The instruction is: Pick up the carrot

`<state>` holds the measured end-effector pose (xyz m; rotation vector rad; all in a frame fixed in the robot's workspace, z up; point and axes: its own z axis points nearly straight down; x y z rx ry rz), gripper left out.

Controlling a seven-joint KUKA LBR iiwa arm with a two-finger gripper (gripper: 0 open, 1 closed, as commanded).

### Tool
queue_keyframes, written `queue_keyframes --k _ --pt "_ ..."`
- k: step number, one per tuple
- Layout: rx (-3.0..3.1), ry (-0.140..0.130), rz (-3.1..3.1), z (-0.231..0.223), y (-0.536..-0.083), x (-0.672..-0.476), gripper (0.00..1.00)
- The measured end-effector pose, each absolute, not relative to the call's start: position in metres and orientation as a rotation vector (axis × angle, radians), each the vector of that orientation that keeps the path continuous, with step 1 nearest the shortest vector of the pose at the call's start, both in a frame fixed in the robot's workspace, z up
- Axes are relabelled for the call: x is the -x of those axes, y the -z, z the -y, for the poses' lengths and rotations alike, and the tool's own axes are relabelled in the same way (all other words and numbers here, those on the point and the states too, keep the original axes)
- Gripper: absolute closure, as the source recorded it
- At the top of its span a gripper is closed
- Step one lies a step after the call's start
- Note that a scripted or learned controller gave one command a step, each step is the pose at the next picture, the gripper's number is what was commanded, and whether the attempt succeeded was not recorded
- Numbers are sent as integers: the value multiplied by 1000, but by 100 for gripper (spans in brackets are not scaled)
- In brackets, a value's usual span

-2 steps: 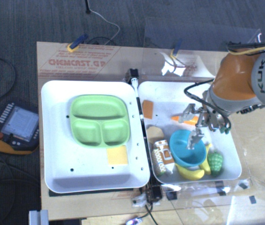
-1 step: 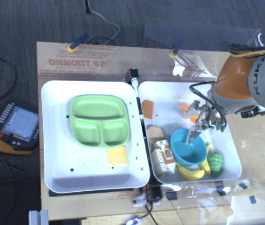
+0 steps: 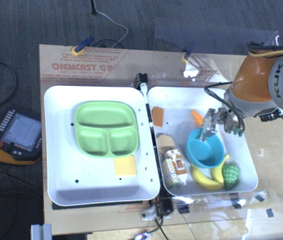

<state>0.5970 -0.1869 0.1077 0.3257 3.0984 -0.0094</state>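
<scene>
Jaws (image 3: 210,129), grip state unreadable, hang over your blue bowl (image 3: 205,152); the carrot (image 3: 197,117) lies just up-left, slanting.

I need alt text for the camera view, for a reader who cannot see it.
The arm's gripper hangs over the right bin, above a blue bowl and just right of the small orange carrot. A banana, a green fruit and a snack packet lie nearby; the left bin holds a green divided plate.
</scene>
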Motion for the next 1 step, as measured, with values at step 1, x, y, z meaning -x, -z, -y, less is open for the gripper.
queue_keyframes --k 1 --pt "-372 2 -3106 158 -191 -567 100"
